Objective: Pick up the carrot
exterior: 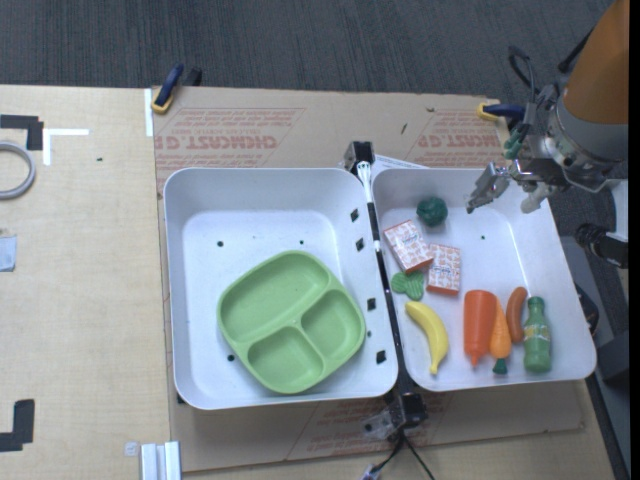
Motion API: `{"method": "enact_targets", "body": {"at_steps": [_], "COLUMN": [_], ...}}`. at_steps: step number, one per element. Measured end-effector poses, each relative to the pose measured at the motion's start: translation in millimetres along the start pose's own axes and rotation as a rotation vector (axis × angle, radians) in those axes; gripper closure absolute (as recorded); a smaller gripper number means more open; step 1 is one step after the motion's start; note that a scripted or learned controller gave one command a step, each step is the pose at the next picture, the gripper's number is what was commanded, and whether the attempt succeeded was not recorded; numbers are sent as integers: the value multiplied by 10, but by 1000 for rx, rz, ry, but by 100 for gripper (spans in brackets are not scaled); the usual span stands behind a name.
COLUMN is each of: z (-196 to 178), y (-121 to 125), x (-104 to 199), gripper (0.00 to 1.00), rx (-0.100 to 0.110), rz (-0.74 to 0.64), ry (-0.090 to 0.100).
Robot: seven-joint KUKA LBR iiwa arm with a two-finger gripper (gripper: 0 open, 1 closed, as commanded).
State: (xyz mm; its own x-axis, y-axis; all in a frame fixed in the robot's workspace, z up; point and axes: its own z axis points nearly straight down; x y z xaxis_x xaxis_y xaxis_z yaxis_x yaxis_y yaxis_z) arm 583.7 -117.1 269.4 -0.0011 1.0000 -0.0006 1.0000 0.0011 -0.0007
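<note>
Down by the right bin's (560,258) near edge lies the small orange carrot (499,340) with a green stem end, between a wide orange-red pepper (478,325) and a reddish-brown sausage (516,314). Well apart from it, the metal two-finger gripper (508,193) hangs over that bin's far right corner, jaws spread wide, gripping nothing.

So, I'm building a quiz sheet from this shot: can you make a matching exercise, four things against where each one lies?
Things:
1. green tray
2. banana
3. green bottle
4. carrot

Places:
A. right bin, near its right wall
B. left bin
C. between the red pepper and the sausage
D. right bin, near the divider

Pairs: 1-B, 2-D, 3-A, 4-C
</note>
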Motion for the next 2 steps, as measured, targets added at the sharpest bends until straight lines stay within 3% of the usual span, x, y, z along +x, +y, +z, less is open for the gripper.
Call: {"method": "enact_targets", "body": {"at_steps": [1, 2], "z": [956, 1687], "y": [-700, -1001], "x": [-284, -167], "gripper": [0, 0], "rx": [1, -22], "rz": [167, 71], "ry": [1, -7]}}
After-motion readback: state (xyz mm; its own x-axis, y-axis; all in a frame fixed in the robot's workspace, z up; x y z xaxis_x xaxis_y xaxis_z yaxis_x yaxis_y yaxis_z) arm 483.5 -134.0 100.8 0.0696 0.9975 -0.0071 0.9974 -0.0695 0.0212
